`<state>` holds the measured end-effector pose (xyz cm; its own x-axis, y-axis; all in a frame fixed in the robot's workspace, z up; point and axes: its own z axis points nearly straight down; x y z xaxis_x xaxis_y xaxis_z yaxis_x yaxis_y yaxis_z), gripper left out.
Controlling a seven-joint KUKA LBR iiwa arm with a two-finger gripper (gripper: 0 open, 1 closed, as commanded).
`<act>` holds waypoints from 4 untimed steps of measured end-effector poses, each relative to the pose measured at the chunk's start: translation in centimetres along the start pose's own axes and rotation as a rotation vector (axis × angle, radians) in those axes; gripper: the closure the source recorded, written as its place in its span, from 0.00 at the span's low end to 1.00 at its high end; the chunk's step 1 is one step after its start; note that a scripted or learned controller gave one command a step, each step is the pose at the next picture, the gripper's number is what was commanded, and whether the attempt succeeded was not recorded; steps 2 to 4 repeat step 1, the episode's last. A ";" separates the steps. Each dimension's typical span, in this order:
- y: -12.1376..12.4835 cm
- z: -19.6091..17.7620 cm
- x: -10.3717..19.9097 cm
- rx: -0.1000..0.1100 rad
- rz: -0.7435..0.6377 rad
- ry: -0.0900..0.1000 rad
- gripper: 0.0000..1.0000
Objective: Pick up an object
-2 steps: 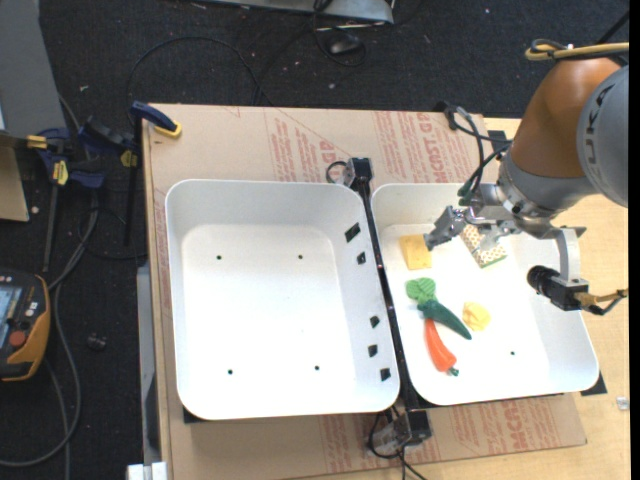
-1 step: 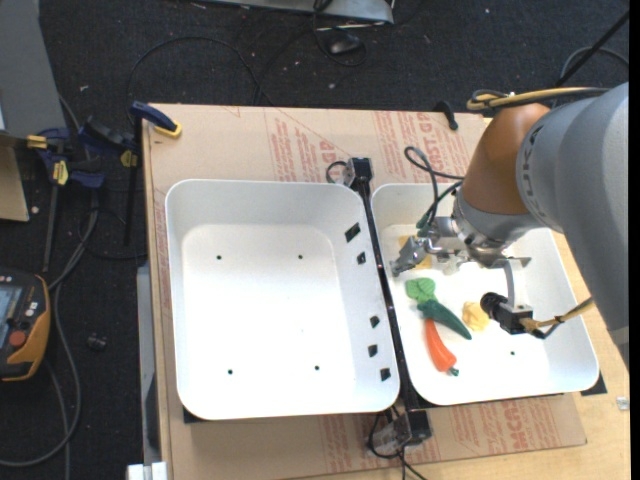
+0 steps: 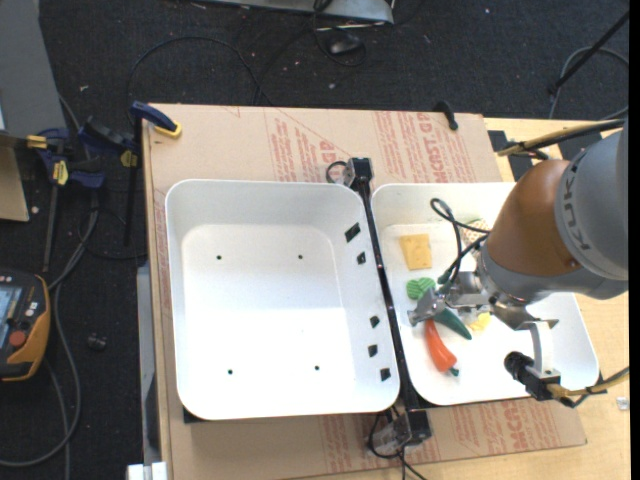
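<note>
The grey two-finger gripper (image 3: pixel 432 308) hangs low in the right white bin (image 3: pixel 572 383), near its left wall; whether it is apart or together cannot be told. A green toy piece (image 3: pixel 419 289) lies touching it, an orange carrot-shaped toy (image 3: pixel 440 347) just below, a flat yellow square (image 3: pixel 416 250) toward the far edge. The left white bin (image 3: pixel 190 218) lies alongside.

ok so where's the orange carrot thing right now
The orange carrot lies in the right bin, near its front left, just below the claw and a green toy.
</note>
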<state>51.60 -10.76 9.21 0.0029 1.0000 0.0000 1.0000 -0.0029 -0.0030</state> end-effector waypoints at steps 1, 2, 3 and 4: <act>6.6 -2.9 -3.4 -0.006 -0.003 -0.001 0.00; 6.6 -2.9 -3.4 -0.006 -0.003 -0.001 0.00; 6.6 -2.9 -3.4 -0.006 -0.003 -0.001 0.00; 6.6 -2.9 -3.4 -0.006 -0.003 -0.001 0.00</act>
